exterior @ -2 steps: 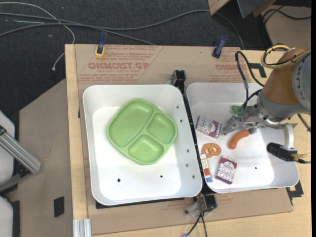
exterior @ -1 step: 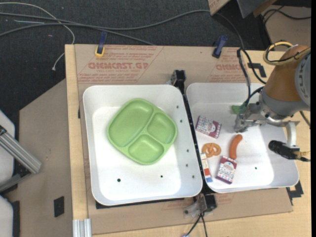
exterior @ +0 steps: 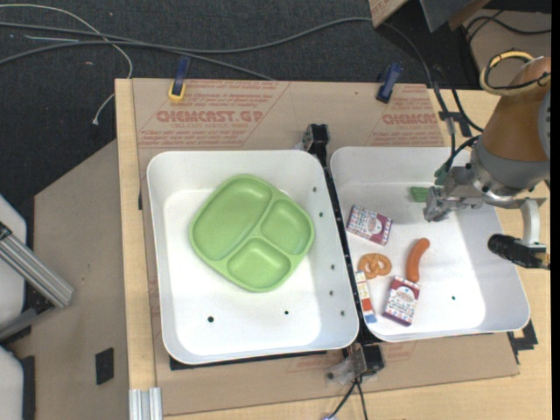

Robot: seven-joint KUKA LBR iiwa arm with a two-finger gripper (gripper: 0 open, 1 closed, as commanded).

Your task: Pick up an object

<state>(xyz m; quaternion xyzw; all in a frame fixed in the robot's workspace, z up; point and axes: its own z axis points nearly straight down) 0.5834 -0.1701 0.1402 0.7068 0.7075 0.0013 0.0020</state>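
In the right bin [exterior: 455,309] lie a small pink and white box [exterior: 368,225], an orange sausage [exterior: 417,259], a pretzel [exterior: 374,264], a red and white packet [exterior: 402,301] and a thin stick-like pack [exterior: 362,296] by the left wall. My gripper [exterior: 435,206] hangs over the bin's upper right part, above and to the right of the sausage. Nothing shows between its fingers.
The left bin [exterior: 175,313] holds a green divided plate [exterior: 253,232]. Both bins rest on a cardboard sheet [exterior: 219,112] held by blue clamps [exterior: 179,84]. Cables [exterior: 79,38] run over the dark floor at the back.
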